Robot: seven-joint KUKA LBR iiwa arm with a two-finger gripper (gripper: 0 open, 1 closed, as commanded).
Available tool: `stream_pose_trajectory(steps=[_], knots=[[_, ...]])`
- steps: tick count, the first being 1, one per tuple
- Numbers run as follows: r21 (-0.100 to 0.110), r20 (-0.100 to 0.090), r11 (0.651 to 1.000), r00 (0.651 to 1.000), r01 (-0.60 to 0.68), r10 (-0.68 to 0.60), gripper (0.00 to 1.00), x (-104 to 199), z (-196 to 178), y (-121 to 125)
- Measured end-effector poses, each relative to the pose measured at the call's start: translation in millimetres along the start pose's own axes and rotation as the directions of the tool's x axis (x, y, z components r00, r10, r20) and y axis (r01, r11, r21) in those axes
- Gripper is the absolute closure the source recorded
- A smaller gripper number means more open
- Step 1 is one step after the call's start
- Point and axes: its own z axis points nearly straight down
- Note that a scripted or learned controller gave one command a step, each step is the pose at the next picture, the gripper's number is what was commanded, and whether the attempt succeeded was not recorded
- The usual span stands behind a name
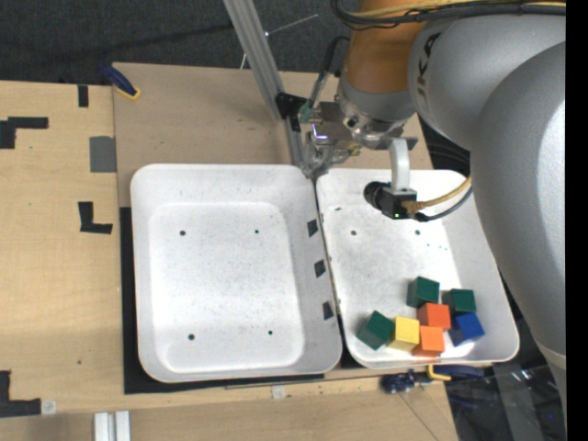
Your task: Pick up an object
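A: The arm (478,90) reaches in from the right, and its gripper (317,165) hangs right over the top end of the seam between the two bins — nothing visible in it.

B: Are the fingers spread or pressed together?

A: Can't tell, they're too small and dark against the rim.

B: Where are the blocks?

A: All bunched in the near right corner of the right bin (367,246), some touching. Seven of them — a dark green block (424,291), a second green one (461,299), a third green one (375,329), an orange block (435,316), another orange one (431,339), a yellow block (406,330) and a blue block (468,326).

B: Open room?

A: Plenty. The far half of the right bin is bare, and the left bin (225,274) is open white floor. The cluster sits tight against the near rim. Tan worktop (55,274) stretches off to the left.
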Motion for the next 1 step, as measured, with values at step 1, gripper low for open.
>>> stream_pose_trajectory(steps=[1], knots=[[0.002,0.001,1.000,1.000,-0.001,0.001,1.00,36.1,27.4,10.0]])
